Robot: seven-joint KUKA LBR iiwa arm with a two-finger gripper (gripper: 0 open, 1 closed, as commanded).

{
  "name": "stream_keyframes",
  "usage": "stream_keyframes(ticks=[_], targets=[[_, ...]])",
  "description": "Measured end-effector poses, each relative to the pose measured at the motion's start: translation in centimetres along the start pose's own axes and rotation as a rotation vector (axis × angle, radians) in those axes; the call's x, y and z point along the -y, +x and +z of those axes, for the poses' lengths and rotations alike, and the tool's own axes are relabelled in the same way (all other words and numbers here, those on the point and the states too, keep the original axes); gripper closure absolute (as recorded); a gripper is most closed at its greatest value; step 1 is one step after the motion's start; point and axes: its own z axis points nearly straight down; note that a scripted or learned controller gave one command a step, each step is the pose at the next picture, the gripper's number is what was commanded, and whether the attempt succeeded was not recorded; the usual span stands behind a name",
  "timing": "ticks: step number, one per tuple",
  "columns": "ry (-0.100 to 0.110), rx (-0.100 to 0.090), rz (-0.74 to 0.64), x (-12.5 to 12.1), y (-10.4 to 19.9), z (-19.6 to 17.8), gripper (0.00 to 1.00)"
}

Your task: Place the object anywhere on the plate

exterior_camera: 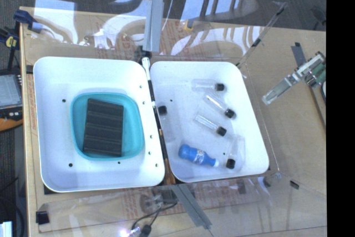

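Claw (275,94) at right edge, grip state unreadable; approach blue vial (195,155) squarely, then carry to teal plate (133,107).

Two bins sit side by side on my bench (288,136). In the left bin (50,80) lies a plate (77,108), and a ridged block (104,126) rests on it. The right bin (183,77) holds four vials: one (207,85) at the back, two (220,106) (209,124) in the middle, one (236,154) at the front right. A bottle (196,155) lies front-left of them, and a small cap (161,110) near the left wall.
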Motion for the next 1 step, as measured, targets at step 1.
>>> stream_keyframes(ticks=[1], targets=[[-0.002, 0.001, 0.130, -0.02, 0.01, -0.03, 0.00]])
